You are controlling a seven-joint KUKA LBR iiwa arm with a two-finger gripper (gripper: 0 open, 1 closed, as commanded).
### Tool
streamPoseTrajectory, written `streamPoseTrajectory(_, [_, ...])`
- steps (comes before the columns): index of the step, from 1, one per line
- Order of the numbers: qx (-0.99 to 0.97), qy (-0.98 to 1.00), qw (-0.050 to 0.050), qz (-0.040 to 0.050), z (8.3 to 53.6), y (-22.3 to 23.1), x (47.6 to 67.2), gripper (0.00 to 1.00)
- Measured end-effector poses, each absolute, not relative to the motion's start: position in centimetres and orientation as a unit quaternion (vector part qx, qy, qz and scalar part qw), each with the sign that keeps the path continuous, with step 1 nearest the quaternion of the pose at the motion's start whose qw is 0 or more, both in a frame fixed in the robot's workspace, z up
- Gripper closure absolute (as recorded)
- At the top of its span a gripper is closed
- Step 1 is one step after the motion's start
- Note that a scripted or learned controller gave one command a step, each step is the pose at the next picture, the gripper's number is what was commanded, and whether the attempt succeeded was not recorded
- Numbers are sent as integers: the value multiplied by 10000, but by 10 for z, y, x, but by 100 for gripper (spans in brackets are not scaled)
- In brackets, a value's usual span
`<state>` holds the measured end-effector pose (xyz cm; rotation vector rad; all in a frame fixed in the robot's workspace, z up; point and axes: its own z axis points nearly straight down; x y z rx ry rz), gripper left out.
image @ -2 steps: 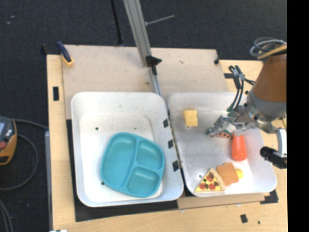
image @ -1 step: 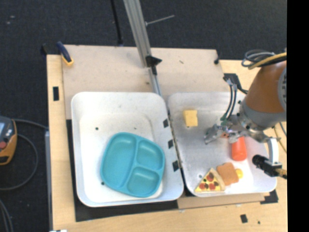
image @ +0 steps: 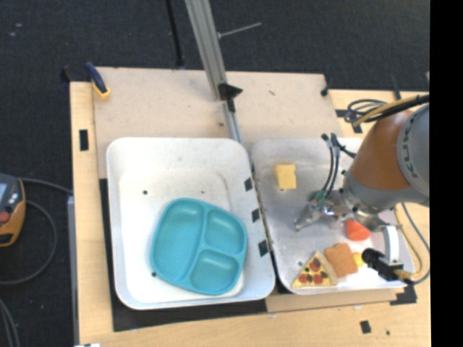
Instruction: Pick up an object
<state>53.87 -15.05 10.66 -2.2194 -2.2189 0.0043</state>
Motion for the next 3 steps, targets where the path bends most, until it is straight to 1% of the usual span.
streamPoseTrajectory(1, [-7087, -7055, -19, -8, 121, -152, 541, 100])
streamPoseTrajectory(2, [-7081, -7061, -30, -14, 166, -157, 538, 100])
streamPoseTrajectory(3, [-7074, -7068, -39, -17, 223, -161, 530, 100])
